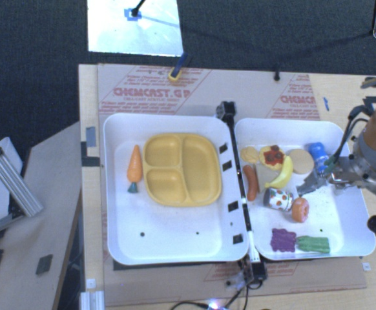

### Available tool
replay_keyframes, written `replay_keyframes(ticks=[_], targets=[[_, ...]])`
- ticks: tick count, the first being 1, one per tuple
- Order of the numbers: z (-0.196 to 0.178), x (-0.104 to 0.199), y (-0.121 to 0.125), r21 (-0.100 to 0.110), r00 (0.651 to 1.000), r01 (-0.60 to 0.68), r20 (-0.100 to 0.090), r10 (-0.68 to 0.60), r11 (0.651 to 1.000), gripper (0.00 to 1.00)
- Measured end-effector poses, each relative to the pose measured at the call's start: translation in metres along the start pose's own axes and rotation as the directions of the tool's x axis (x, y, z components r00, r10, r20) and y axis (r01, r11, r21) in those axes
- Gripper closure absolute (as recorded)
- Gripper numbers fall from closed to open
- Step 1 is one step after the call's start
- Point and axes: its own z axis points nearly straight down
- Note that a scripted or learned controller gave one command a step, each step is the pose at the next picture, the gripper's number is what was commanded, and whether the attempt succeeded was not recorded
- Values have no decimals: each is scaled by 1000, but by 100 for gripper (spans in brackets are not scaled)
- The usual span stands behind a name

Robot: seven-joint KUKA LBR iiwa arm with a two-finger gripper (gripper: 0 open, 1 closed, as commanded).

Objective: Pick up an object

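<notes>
My gripper (309, 181) reaches in from the right, low over the right bin (349, 231). It sits between a blue toy (317, 151) behind it and a red-orange fruit (300, 209) in front. A banana (282, 172) lies just left of its tip, beside a red and yellow toy (272, 155) and a beige disc (300, 161). A small can (278, 199) rests next to the fruit. I see nothing held in the gripper.
A red sausage (251, 181) lies by the divider. Purple grapes (283, 239) and a green vegetable (313, 243) lie at the right bin's front. The left bin (175, 237) holds a yellow divided plate (180, 169) and a carrot (134, 166).
</notes>
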Motion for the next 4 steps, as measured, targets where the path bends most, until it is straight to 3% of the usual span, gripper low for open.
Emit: replay_keyframes(ticks=[1, 4], targets=[[-5, 0, 2, -11, 1000, 3, 2, -3, 1000, 0], [149, 6, 3, -8, 1000, 1, 2, -1, 1000, 0]])
